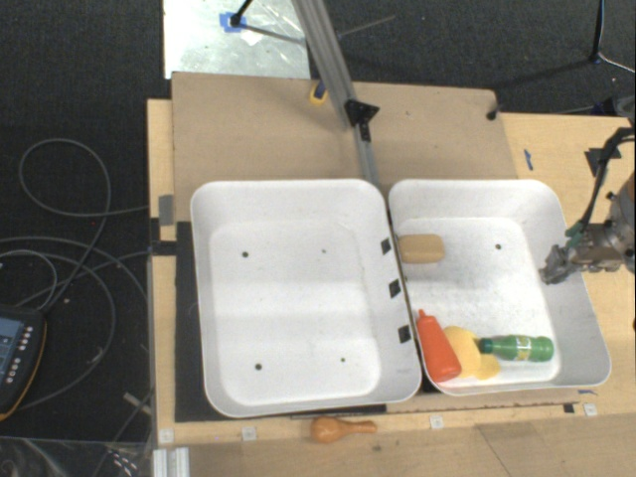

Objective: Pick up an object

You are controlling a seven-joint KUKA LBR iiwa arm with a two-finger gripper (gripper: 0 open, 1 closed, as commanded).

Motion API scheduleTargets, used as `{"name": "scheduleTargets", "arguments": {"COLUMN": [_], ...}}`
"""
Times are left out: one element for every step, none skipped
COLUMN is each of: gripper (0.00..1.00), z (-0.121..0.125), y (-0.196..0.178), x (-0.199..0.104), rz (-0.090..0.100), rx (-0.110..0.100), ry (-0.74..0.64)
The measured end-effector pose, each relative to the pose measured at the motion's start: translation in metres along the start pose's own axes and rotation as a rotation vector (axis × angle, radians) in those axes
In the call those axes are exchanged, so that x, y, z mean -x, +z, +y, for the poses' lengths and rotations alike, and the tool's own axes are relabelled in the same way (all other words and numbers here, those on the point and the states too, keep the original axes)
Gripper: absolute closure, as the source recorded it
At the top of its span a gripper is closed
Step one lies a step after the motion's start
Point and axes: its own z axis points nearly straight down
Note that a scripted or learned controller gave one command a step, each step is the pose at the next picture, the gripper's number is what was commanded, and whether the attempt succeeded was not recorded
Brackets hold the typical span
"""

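1. At the far left, black cables point(60, 217) loop over the dark floor, and a handheld control unit point(18, 356) with an orange edge lies at the near left corner.
2. The wooden surface point(268, 127) carries two shallow white bins side by side, joined by black clips along their shared edge.
3. The left bin point(288, 296) shows a bare white bottom with a few small dark dots.
4. Just off the near edge of the left bin, on the surface, lies a small tan pear-shaped object point(341, 427).
5. A grey pole point(333, 58) slants down from the far side and meets the gap between the bins.
6. The right bin point(477, 266) holds every loose item: a tan block point(421, 248) lies near its left wall, toward the far side.
7. In the near part of the right bin, an orange-red bottle point(436, 346) lies against the left wall, a yellow object point(467, 351) touches it on the right, and a green bottle point(517, 347) lies on its side just right of the yellow one.
8. The pincer point(556, 266) hangs over the right rim of the right bin, well apart from all the items; whether its fingers are spread or pressed together I cannot tell, and nothing is seen between them.
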Motion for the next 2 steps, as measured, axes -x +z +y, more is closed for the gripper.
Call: {"name": "scheduleTargets", "arguments": {"gripper": [1.0,1.0], "z": [0.011,0.021], "y": [-0.008,-0.01], "x": [-0.051,-0.11], "rz": [0.004,0.005], "rx": [-0.003,-0.004], "ry": [-0.005,-0.006]}}
